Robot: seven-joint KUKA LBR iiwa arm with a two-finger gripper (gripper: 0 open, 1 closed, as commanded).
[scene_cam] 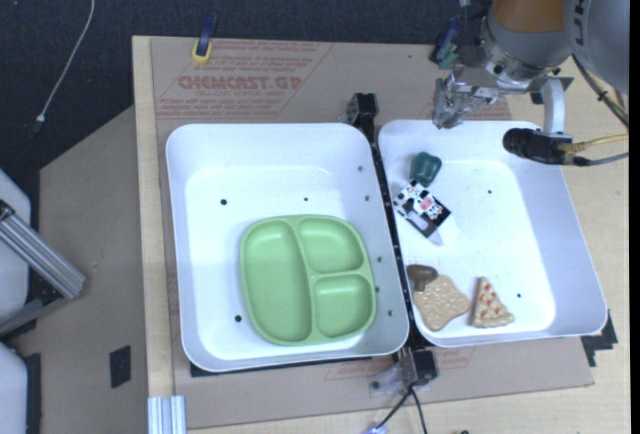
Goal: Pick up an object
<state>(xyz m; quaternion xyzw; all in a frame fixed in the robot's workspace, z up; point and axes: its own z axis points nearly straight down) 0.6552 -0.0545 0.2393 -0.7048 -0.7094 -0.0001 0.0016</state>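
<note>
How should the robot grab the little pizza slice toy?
Probably from straight above, pinching the triangular orange pizza slice toy across its two long sides near the wide end. It lies flat in the right white bin, close to the tan cracker-shaped toy, so the pincer needs care there.

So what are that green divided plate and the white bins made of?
The pale green three-compartment plate looks like moulded plastic with a matte finish: even colour, soft rounded ridges, no glare. The two shallow white bins seem to be thin, smooth plastic with rounded corners, though that is only a guess.
</note>
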